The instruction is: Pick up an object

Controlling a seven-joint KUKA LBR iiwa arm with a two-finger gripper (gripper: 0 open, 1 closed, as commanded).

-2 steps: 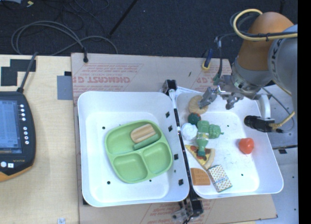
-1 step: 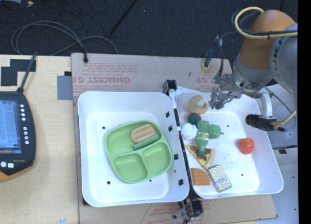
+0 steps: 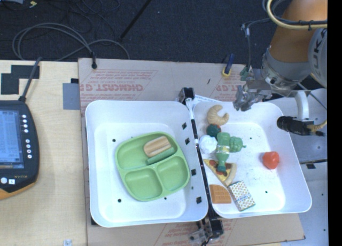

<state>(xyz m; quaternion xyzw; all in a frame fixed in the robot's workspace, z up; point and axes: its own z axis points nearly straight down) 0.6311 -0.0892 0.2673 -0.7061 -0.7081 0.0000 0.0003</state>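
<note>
Right bin (image 3: 299, 191), holding the pickable stock: croissant (image 3: 217, 114) lying near the back-left corner, closest to the gripper (image 3: 243, 102); a dark green ball (image 3: 213, 131) just in front of it; a white lump (image 3: 207, 143) touching a green leafy toy (image 3: 230, 143); a pizza slice (image 3: 222, 169) beneath these; a flat orange cracker (image 3: 219, 193) and a patterned box (image 3: 242, 195) sitting at the front; a red tomato (image 3: 271, 159) resting well apart on the right, free of neighbours and so probably the cleanest grab. Left bin (image 3: 101, 197): green divided tray (image 3: 136, 183) carrying a bread loaf (image 3: 157, 145) in one compartment. Arm: reaching in from the right, wrist pointing down, gripper hovering over the back rim beside the croissant, carrying nothing visible; whether the claw is open or closed cannot be told.
</note>
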